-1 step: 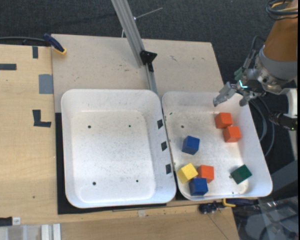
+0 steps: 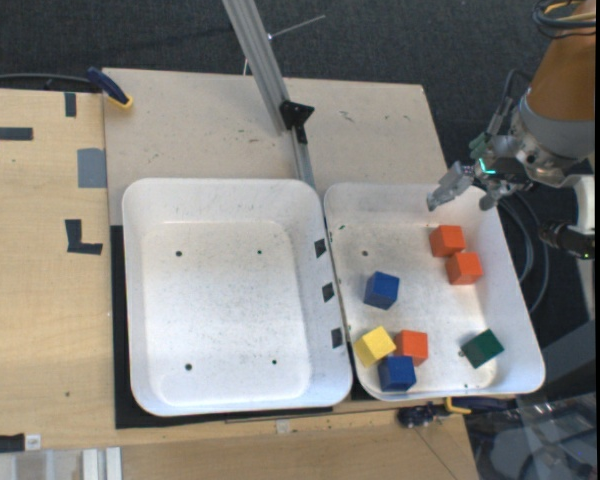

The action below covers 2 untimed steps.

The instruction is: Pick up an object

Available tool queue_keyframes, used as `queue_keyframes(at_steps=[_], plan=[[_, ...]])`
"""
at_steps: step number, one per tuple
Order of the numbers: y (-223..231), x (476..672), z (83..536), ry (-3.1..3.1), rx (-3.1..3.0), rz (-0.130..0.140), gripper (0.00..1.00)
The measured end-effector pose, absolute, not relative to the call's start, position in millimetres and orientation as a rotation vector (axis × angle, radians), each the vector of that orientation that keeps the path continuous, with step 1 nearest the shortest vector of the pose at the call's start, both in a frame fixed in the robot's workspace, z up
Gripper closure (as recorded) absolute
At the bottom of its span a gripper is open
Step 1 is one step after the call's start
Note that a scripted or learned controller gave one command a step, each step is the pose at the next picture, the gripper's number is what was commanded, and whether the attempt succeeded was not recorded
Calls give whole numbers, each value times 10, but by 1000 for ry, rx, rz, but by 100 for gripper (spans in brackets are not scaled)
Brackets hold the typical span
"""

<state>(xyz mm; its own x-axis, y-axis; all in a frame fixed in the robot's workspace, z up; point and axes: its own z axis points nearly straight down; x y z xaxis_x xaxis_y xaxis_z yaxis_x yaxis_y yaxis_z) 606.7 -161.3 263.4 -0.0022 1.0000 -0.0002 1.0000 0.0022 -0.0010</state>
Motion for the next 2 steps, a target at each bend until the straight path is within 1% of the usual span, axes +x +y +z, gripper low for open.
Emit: queue_keyframes(at_steps=[1,2], plan=[[-1624,6160,2113,-2221,-2218,7,0],[-1567,6184,1480,-2220,-2215,8,0]])
